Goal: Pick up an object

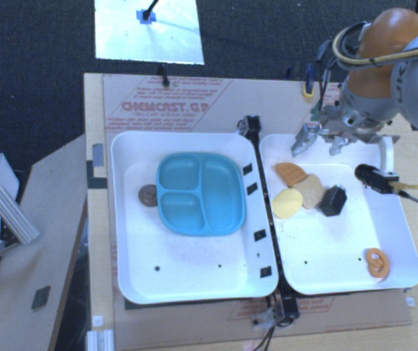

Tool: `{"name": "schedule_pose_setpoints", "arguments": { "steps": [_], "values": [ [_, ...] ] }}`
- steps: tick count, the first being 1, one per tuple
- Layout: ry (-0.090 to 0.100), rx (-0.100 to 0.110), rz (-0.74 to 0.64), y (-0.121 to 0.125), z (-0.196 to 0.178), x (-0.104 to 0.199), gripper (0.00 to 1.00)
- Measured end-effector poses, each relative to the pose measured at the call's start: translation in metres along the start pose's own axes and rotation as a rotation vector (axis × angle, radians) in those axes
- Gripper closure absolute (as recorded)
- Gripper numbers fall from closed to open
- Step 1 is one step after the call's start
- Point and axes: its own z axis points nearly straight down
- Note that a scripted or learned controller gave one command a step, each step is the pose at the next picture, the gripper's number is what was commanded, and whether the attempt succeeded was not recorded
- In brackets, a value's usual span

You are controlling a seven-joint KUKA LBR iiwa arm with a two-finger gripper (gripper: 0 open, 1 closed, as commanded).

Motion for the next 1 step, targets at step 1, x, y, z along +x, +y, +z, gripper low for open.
{"name": "schedule_pose_setpoints", "arguments": {
  "steps": [1],
  "values": [
    [-0.001,-0.014,-0.002,0.0026,-0.009,0.0001,0.0]
  ]
}}
